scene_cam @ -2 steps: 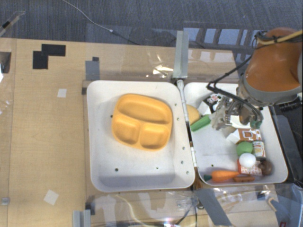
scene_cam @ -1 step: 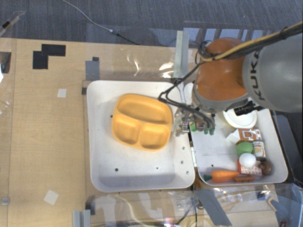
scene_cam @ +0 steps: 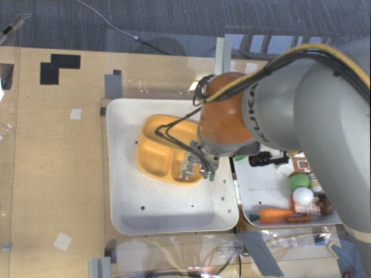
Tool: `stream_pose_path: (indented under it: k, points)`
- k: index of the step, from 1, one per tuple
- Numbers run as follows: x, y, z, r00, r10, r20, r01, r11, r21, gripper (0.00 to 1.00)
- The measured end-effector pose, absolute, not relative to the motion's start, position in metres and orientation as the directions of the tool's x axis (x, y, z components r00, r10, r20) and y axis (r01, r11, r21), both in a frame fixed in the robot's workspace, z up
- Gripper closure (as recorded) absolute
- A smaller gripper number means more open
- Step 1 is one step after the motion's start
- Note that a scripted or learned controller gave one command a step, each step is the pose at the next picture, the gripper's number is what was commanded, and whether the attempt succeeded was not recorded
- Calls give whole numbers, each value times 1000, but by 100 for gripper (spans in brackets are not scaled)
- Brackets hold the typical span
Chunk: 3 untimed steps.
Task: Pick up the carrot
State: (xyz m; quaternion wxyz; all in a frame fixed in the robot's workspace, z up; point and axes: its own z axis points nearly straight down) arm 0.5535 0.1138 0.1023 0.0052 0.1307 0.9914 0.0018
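Observation:
The carrot (scene_cam: 276, 215) is orange and lies flat near the front edge of the right bin (scene_cam: 250, 190). My gripper (scene_cam: 195, 168) hangs below the orange wrist band in the left bin (scene_cam: 122, 167). It is over the front right edge of a yellow divided dish (scene_cam: 157, 149), well to the left of the carrot. The bins' shared wall lies between gripper and carrot. Nothing shows in the gripper.
In the right bin, a green ball (scene_cam: 299, 181) and a white ball (scene_cam: 302, 197) sit just behind the carrot, with a dark item (scene_cam: 322, 204) and a printed box (scene_cam: 301, 164) nearby. The large grey arm (scene_cam: 313, 114) covers much of the right bin.

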Motion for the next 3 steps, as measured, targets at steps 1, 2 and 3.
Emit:
stream_pose_path:
  k: [1,2,3]
  points:
    - [589,182,105,-917,398,-1,398,917,-4,100]
    - [607,197,112,-854,520,33,517,853,-67,100]
    - [589,196,268,-866,500,-15,500,866,17,100]
